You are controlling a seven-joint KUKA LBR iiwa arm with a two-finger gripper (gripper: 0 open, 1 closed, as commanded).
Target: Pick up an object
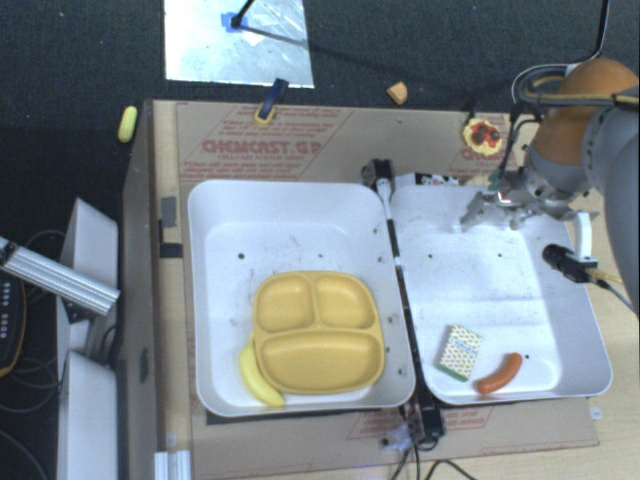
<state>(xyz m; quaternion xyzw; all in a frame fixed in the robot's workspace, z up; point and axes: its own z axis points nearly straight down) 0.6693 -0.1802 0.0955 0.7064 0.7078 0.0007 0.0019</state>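
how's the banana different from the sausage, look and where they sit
The banana is yellow and curved; the sausage is orange-red and nearly straight. The banana lies in the left bin, tucked against the yellow divided plate; the sausage lies in the right bin, beside a small patterned block with a gap between them. The banana looks thicker. Both are elongated toy foods lying flat near their bins' front edges.
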